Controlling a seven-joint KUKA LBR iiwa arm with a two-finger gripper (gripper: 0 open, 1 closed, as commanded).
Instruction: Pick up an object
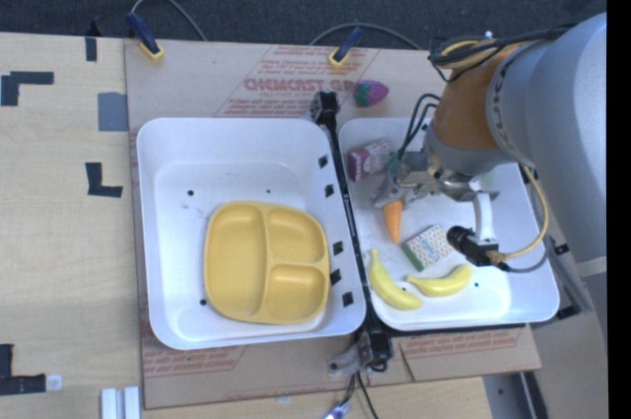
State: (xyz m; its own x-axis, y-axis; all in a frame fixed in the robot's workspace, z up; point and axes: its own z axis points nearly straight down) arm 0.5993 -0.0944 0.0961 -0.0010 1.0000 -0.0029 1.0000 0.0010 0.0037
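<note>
Gripper (394,192) low in right bin (513,294), just above orange carrot (393,219); state of jaws impossible to tell.

2 shallow white bins (158,210) (523,304), 1 yellow divided plastic tray (264,261), 2 yellow bananas (389,284) (442,282), 1 orange carrot (393,219), 1 small green-white box (427,246), 1 purple-white carton (369,159).

The gripper (399,190) hangs low in the right bin (523,299) — a carrot (393,219) just beneath, two bananas (414,285) further below.
</note>
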